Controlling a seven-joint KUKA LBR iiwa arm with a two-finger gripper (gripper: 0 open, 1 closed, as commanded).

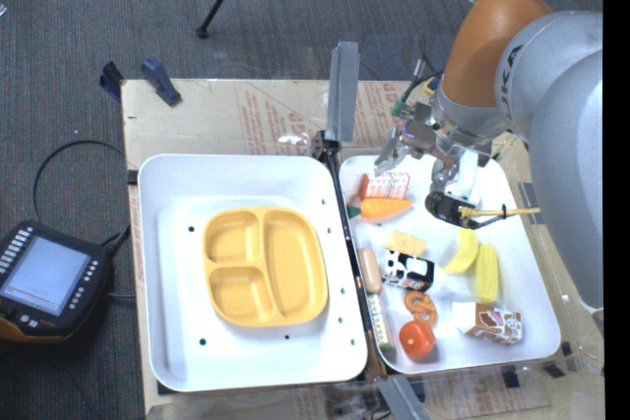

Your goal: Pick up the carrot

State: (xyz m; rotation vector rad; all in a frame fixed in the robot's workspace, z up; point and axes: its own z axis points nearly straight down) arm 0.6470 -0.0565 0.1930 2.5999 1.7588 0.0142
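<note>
The carrot (386, 209), orange with a green stub at its left end, lies flat in the upper left of the right bin (536, 295), just below a small red and white carton (386, 185). My gripper (418, 162) hangs over the bin's upper middle, up and to the right of the carrot and apart from it. Its fingers (395, 150) are spread open and hold nothing. The grey arm with its orange band (492, 44) comes in from the upper right.
The right bin also holds a cheese wedge (407, 243), a cow-patterned carton (407, 269), a sausage (370, 270), a pretzel (421, 305), a tomato (417, 339), a banana (461, 253) and corn (486, 272). A yellow divided plate (266, 266) sits in the left bin (162, 211).
</note>
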